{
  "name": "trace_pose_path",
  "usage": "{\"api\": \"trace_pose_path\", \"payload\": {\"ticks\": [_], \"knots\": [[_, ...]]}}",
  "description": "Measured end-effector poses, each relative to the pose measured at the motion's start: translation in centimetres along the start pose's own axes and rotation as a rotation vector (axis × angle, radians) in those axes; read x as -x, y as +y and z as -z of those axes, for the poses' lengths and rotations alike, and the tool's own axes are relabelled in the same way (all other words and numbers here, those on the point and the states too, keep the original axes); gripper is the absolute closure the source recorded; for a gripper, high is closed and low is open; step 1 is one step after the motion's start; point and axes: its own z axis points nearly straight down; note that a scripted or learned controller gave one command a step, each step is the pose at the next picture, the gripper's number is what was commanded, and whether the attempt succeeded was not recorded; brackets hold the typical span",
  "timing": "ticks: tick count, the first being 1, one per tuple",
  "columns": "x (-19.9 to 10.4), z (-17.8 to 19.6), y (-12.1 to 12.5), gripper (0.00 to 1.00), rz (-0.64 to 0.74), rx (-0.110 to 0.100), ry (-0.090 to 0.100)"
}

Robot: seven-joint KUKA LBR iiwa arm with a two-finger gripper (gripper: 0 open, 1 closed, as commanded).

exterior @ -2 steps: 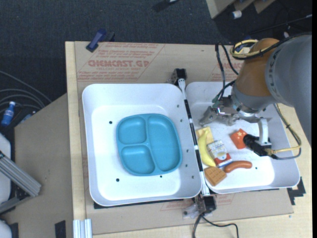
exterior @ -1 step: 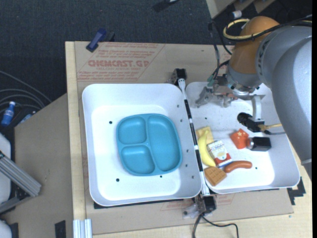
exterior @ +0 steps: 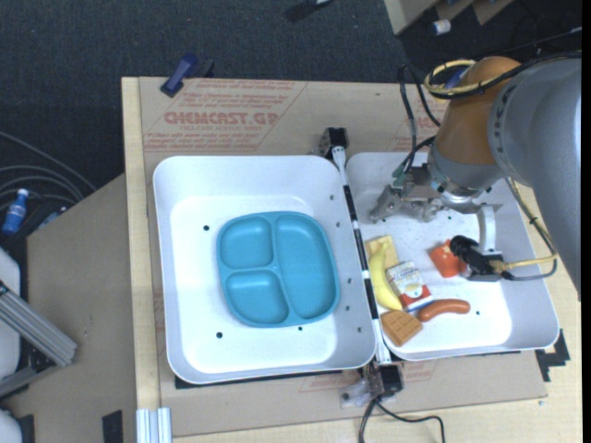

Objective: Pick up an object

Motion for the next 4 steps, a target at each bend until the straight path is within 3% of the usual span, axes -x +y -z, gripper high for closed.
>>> {"api": "trace_pose_path", "payload": {"ticks": [1, 2, 3, 4], "knots": [[4.1, 0.1, 4.1, 0.0, 0.001, 0.003, -0.001], [3.9, 0.0, -4.9, 0.0, -0.001, 0.0, 0.001], [1.0, 0.0, 2.0, 0.0, 0.001, 0.003, 0.0], [0.1, 0.1, 4.1, 0.0, 0.002, 0.004, -0.001]]}}
